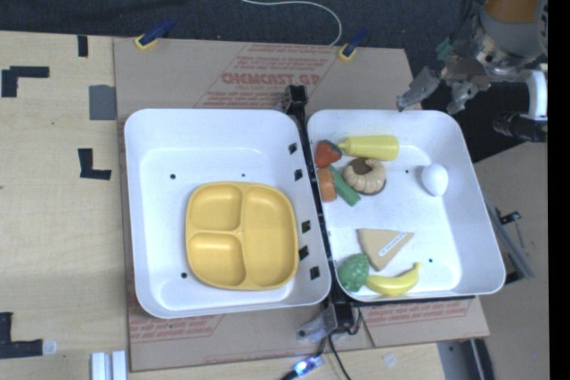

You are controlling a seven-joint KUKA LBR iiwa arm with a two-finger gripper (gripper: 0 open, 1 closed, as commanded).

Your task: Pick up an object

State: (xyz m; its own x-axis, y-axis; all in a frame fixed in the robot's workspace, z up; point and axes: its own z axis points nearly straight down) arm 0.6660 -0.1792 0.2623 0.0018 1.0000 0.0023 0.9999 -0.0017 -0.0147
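Observation:
My gripper [438,95] hangs above the far right corner of the right bin [463,156], open, with nothing between its fingers. In that bin lie a yellow bottle [368,146], a red piece [327,153], an orange piece [327,184], a green piece [346,191], a tan and brown round toy [365,176], a white egg [434,180], a tan sandwich wedge [384,246], a green broccoli [353,271] and a yellow banana [394,280]. The gripper is apart from all of them, nearest the egg and the bottle.
The left bin [160,156] holds a yellow divided plate [241,235]. Both bins rest on cardboard [258,76] on the bench. A white cable [267,0] runs across the dark surface behind. Blue and yellow clamps [155,34] hold the cardboard's far edge.

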